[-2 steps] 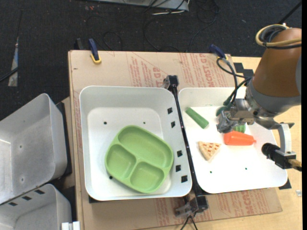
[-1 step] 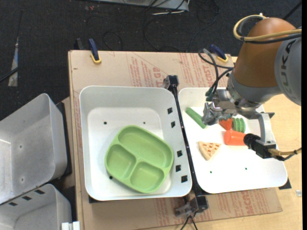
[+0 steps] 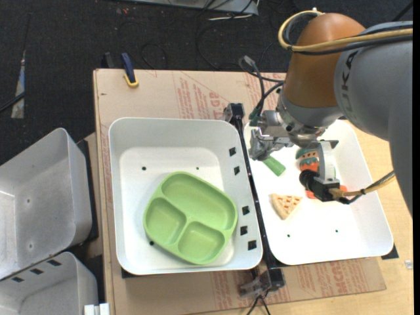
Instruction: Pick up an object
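Note:
My gripper (image 3: 264, 146) hangs over the upper left part of the right bin (image 3: 354, 235), close to the divider between the two bins. A small green block (image 3: 275, 167) lies just below and to the right of it; whether they touch is unclear. A toy pizza slice (image 3: 287, 205) rests lower down on the right bin's floor, apart from the gripper. A small orange thing (image 3: 307, 155) shows to the right of the green block, partly hidden by the wrist hardware.
The left bin (image 3: 131, 143) holds a light green divided plate (image 3: 190, 217) in its lower middle. Grey tubs (image 3: 39, 195) stand left of the bench. The arm's grey body and orange band (image 3: 321, 51) loom over the right bin's top.

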`<state>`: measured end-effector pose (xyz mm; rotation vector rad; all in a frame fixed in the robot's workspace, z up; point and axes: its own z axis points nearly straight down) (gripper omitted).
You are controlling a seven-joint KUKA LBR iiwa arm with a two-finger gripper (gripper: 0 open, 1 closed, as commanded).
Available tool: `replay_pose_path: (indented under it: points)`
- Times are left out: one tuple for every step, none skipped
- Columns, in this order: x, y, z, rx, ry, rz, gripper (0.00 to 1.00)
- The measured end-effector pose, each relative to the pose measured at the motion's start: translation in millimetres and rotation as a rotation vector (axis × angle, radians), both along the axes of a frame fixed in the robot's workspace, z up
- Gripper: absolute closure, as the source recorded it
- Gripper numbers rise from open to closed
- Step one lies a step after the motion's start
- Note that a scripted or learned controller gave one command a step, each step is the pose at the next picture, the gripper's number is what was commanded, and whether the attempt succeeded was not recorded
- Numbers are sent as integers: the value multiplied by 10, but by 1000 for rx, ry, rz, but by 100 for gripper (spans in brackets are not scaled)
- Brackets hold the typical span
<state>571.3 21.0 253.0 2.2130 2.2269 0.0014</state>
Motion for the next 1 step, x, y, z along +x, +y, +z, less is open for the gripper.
replay_pose_path:
  points:
    - [254, 551, -36, 2, -1, 2, 100]
